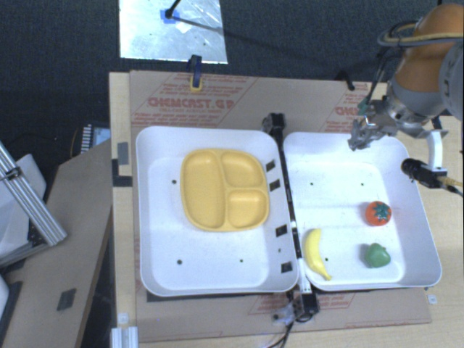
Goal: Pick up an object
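In the right bin lie a yellow banana at the front left, a red tomato toward the right, and a green pepper in front of the tomato. My gripper hangs over the bin's far edge, well behind all three items, with nothing seen in it. The grey arm with its orange band comes in from the upper right.
The left bin holds a yellow divided plate. A black clamp strip runs between the bins. Cardboard lies under both bins, and a shiny metal sheet sits behind.
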Action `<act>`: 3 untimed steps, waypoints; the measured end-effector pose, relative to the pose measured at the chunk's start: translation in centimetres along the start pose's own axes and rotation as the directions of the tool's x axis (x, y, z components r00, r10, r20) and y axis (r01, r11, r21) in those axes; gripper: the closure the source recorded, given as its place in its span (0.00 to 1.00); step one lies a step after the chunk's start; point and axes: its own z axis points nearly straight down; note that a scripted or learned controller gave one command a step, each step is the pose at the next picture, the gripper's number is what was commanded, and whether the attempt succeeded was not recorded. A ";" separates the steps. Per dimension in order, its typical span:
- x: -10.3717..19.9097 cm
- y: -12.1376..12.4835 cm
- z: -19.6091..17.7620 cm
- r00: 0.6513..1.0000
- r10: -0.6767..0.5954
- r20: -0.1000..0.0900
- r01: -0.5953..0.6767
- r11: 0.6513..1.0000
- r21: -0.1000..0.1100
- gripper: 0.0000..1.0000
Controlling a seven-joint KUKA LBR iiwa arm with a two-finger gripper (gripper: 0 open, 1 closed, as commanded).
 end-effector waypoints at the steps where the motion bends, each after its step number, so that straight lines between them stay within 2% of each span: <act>1: 0.2 -0.8 -5.0 1.000 0.000 0.000 0.000 1.000 0.002 1.00; 2: 4.9 -1.3 -3.5 1.000 0.000 -0.001 0.000 1.000 0.006 1.00; 3: 10.8 -2.3 -3.8 1.000 -0.003 -0.003 0.003 1.000 0.006 1.00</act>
